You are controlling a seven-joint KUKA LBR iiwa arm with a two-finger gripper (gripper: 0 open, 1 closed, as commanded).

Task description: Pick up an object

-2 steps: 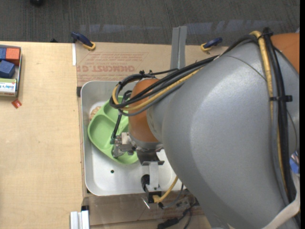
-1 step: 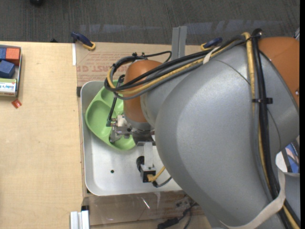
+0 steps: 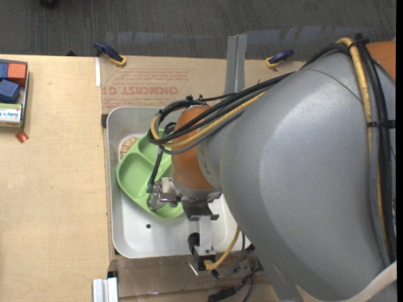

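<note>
A light green divided plate lies tilted in the left white bin, its right part hidden under my arm. A tan, round object peeks out behind the plate's upper left edge. My gripper reaches down over the plate's lower right rim, below the orange wrist band. Black cables loop over the wrist and hide much of the hand.
My big grey arm covers the right side of the view and the right bin. A brown cardboard sheet lies behind the bins, held by blue and yellow clamps. Coloured blocks sit at far left on the wooden bench.
</note>
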